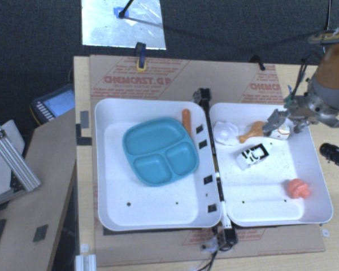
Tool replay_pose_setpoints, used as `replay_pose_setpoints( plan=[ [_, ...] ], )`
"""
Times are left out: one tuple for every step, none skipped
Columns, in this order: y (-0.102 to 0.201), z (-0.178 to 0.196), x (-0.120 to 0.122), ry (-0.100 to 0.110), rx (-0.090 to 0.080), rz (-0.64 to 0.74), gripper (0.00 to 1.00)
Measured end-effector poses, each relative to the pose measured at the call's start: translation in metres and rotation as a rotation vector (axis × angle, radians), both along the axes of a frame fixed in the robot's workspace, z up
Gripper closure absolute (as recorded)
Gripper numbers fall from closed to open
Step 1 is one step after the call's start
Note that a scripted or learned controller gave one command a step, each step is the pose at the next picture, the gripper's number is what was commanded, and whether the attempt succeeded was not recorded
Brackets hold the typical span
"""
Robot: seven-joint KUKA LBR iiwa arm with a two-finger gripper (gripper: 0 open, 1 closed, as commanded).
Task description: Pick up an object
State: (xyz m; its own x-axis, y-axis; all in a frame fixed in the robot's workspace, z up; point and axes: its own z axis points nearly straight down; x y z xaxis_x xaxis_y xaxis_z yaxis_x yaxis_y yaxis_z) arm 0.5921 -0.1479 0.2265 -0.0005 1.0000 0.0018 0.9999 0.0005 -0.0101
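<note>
- Nearest the camera in the right bin (319, 210), a pink lump (298, 188) lies untouched; nothing is lifted yet, so the pick remains to be done.
- Mid-bin, a black-and-white item (253, 154) rests apart from the gripper (285, 121).
- Farther back, the gripper hovers low, just beside a tan drumstick-shaped toy (253, 131), perhaps touching it.

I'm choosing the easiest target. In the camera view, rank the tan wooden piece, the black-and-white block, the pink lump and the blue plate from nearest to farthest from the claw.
From the claw, over the right bin's far side:
1. Tan wooden piece, just to its left.
2. Black-and-white block, mid right bin.
3. Pink lump, right bin's near right corner.
4. Blue plate, in the left bin.
</note>
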Motion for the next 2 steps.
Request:
replay_pose_setpoints(
  plan=[
    [0.000,0.006,0.003,-0.011,-0.002,0.002,0.00],
    [0.001,-0.056,0.005,-0.007,-0.002,0.001,0.00]
  ],
)
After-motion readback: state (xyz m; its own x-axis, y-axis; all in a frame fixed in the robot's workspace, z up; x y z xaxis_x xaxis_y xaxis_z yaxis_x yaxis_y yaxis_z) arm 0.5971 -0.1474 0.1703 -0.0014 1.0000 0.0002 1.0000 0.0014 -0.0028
